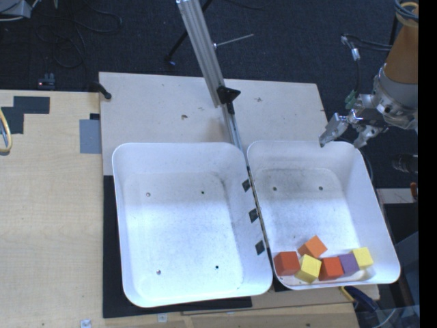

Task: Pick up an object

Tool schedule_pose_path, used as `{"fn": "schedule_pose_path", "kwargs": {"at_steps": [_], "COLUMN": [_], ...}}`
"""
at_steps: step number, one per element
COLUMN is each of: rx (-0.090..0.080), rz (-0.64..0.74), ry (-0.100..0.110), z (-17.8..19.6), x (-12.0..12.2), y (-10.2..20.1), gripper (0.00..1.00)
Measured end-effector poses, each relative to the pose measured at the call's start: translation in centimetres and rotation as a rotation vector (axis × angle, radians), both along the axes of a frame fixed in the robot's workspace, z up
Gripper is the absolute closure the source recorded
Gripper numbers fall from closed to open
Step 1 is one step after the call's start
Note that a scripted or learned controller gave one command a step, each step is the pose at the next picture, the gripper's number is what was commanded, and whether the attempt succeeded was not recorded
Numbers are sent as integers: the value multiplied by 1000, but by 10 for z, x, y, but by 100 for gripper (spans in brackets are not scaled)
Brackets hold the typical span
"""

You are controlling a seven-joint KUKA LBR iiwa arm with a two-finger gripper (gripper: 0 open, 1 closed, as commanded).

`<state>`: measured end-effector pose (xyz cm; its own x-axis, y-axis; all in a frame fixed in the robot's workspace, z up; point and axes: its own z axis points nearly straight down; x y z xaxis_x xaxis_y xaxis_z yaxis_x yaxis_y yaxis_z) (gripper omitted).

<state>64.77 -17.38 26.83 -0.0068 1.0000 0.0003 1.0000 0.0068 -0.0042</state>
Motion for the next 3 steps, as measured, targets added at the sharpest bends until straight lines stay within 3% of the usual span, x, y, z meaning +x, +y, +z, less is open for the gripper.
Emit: {"fn": "schedule_pose_path", "kwargs": {"at_steps": [1,2,3], "rx": [1,3,4], "rz": [-7,-7,-10], "ry": [2,8,6], "z": [-15,-126,-167], "x": [-39,-70,-109], "y": [2,4,22], "gripper": [0,0,0]}}
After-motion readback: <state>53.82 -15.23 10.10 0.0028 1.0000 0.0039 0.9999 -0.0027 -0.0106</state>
